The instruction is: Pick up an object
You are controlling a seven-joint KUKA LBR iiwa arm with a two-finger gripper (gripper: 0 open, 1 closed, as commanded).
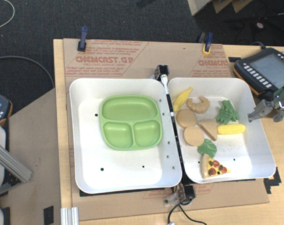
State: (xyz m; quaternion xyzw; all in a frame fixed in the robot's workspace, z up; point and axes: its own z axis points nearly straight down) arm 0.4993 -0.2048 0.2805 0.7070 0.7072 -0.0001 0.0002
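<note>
while the tool (260, 110) hangs at the right edge of the right bin (261, 139), over its rim and clear of everything inside, its fingers spread apart and gripping nothing, the toy food lies clustered in that bin's left half. a banana (181, 99), a croissant (198, 105), two round cookies (190, 127), a broccoli (226, 111), a corn cob (231, 129), a leafy green (207, 147) and a pizza slice (213, 167) sit close together; the left bin (85, 172) holds a green divided plate (131, 122)
</note>
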